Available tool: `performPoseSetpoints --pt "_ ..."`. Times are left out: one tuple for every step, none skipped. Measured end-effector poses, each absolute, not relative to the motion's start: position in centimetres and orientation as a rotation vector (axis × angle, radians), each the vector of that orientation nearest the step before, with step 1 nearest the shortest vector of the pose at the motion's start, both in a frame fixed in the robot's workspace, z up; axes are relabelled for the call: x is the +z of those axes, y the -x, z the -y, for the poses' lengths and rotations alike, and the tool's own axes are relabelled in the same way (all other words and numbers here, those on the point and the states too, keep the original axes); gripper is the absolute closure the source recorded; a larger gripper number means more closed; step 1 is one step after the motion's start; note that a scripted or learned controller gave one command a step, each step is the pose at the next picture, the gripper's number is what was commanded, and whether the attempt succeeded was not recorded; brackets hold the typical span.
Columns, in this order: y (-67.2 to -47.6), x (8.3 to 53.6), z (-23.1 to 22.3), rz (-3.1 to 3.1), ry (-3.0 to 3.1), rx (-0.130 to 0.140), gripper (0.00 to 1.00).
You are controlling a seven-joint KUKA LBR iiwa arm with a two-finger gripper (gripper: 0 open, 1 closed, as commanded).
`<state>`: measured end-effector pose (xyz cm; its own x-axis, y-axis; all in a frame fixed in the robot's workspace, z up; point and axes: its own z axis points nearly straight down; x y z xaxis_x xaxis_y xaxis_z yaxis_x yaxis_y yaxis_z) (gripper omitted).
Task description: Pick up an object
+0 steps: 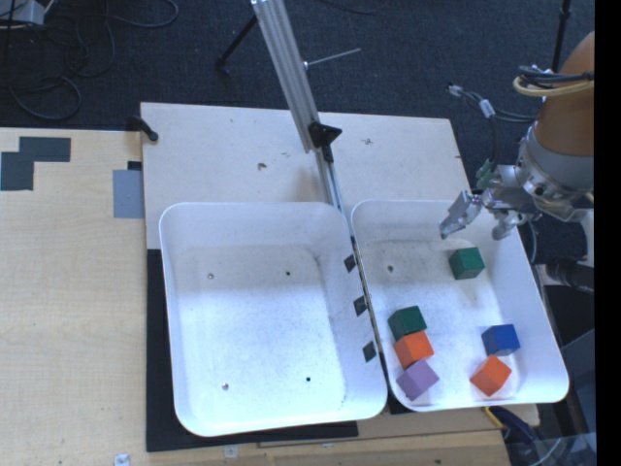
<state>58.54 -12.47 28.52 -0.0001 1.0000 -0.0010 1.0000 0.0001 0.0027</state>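
Broadly, 2 white bins are seen side by side on the bench: the left bin (189, 223) and the right bin (545, 357), in which 6 blocks are gathered. The arm (561, 129) is brought in from the right, and its gripper (480, 219) is held over the upper part of the right bin with its 2 fingers spread apart and nothing between them. The light green block (467, 262) is found just below and slightly left of the gripper, lying apart from the others, so it is judged the nearest candidate; a short descent toward the near side is called for. The remaining blocks lie well below: a dark green block (408, 320), an orange block (414, 347) and a purple block (418, 379) are clustered touching, while a blue block (501, 339) and a second orange block (491, 376) are set near the right wall.
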Motion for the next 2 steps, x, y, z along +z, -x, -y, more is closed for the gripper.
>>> performPoseSetpoints --pt "-61.3 22.8 12.2 -2.23 -2.222 -0.007 0.0" --pt "-54.8 11.3 9.6 -2.231 -2.229 -0.011 0.0"
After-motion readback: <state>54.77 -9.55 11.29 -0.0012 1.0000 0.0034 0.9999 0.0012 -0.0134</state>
